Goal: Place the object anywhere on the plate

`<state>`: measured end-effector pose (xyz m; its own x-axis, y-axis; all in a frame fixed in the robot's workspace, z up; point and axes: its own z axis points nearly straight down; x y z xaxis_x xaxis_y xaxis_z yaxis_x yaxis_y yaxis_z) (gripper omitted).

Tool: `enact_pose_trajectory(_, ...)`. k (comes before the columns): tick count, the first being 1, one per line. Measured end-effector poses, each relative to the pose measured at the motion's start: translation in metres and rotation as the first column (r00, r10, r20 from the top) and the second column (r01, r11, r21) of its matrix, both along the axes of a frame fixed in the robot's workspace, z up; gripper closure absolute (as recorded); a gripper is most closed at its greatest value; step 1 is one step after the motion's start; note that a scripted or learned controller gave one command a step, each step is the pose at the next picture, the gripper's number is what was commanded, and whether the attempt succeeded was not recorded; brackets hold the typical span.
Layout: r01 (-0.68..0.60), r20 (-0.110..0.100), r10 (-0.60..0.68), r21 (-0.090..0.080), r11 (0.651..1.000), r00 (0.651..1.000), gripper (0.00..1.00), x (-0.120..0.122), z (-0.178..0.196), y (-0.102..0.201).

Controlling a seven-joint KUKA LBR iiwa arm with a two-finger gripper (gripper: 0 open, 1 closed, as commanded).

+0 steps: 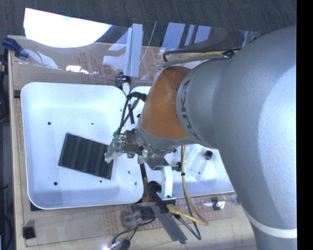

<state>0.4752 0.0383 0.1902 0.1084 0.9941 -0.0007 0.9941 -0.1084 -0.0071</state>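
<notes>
A dark ribbed rectangular plate (85, 155) lies tilted in the left white bin (47, 103). My gripper (115, 151) hangs over the plate's right edge, at the end of the grey arm with its orange band (164, 108). The arm's bulk covers the wrist from above. I cannot make out any object between the fingers, and the object to be placed is not distinguishable here.
The right bin (219, 178) is mostly hidden under the arm; a small clear item (198, 164) shows in it. Cables and a yellow wire (185, 202) run near the front edge. Brackets and a clear panel stand behind the bins.
</notes>
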Motion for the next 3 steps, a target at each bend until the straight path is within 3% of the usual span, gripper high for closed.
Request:
enact_pose_trajectory(1,0.261,-0.003,-0.261,-0.002,0.965,0.965,1.00,-0.001,-0.042,0.064)
enact_pose_trajectory(2,-0.394,0.006,0.394,0.000,0.919,0.919,1.00,0.002,0.001,0.051)
enact_pose_trajectory(3,-0.276,0.005,0.276,0.002,0.961,0.961,1.00,0.000,-0.098,0.121)
